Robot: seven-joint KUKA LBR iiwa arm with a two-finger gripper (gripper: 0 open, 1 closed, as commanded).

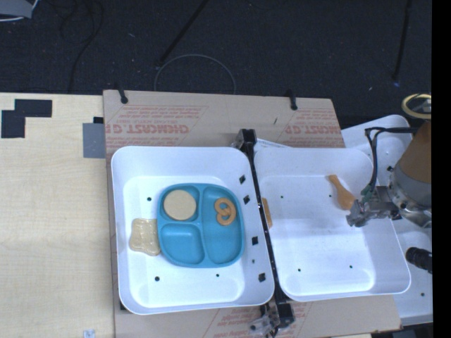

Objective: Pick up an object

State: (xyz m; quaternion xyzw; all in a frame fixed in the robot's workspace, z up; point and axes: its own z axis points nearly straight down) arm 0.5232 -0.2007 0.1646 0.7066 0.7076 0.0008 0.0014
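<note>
A: Item one, the gripper?

B: Grey two-finger gripper [357, 215] on the grey arm with the orange band [420, 162], low over the right edge of the right shallow white bin [320, 280]. Whether its fingers stand wide or narrow, I cannot tell; nothing shows between them.

A: Item two, nearest object?

B: Small tan wooden spatula-shaped piece [340, 191], lying on the bin floor just up and left of the fingertips, close beside them; contact cannot be judged.

A: Remaining stock?

B: All well to the left of the fingers, in the left shallow white bin [134, 167]: blue plastic three-compartment tray [201, 248], holding a round tan biscuit-like disc [179, 205] in one upper compartment and a small brown pretzel-shaped piece [225, 211] in the other. A pale yellow toast-like slab [144, 236] touches the tray's far side.
</note>
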